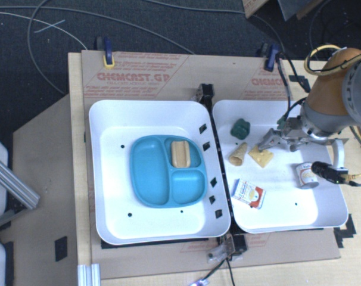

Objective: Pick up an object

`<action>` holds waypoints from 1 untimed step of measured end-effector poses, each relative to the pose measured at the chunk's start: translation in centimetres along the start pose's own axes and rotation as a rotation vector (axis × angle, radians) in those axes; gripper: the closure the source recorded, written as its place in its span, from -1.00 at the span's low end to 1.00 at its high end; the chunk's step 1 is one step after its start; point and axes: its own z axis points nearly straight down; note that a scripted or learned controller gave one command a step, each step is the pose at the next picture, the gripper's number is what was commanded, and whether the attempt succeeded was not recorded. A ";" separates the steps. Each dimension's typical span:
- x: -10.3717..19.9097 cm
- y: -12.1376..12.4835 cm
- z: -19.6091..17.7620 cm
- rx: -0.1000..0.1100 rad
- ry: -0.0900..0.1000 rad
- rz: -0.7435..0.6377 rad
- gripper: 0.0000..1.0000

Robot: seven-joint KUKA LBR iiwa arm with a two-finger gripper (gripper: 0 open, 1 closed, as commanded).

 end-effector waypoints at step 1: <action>0.0 0.1 -1.2 -0.003 0.000 -0.001 1.00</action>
